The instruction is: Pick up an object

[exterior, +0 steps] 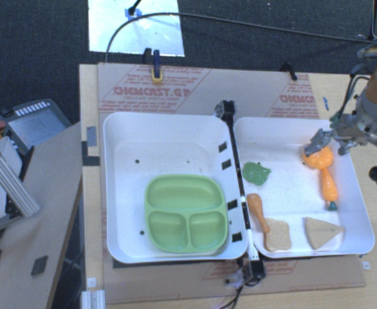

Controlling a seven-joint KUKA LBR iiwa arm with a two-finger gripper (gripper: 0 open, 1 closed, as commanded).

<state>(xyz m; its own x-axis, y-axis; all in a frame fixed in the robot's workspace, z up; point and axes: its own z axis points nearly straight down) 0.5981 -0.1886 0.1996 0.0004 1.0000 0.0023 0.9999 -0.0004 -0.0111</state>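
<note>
The right bin (285, 129) holds several toy foods. An orange fruit (318, 159) lies at its far right with a carrot (329, 185) just in front of it. A green leafy piece (255, 172), a drumstick (258, 212), a bread slice (278, 234) and a tan wedge (321, 232) lie further left and nearer the front. My gripper (329, 147) hangs at the right bin's far right, just above the orange fruit. Its fingers are spread open, one fingertip (314, 145) over the fruit's top. Nothing is between them.
The left bin (124, 172) holds a green divided plate (186, 213). A black clip divider (233, 172) runs between the bins. The arm (375, 102) comes in over the right bin's right rim. A cable (272, 28) crosses behind the bench.
</note>
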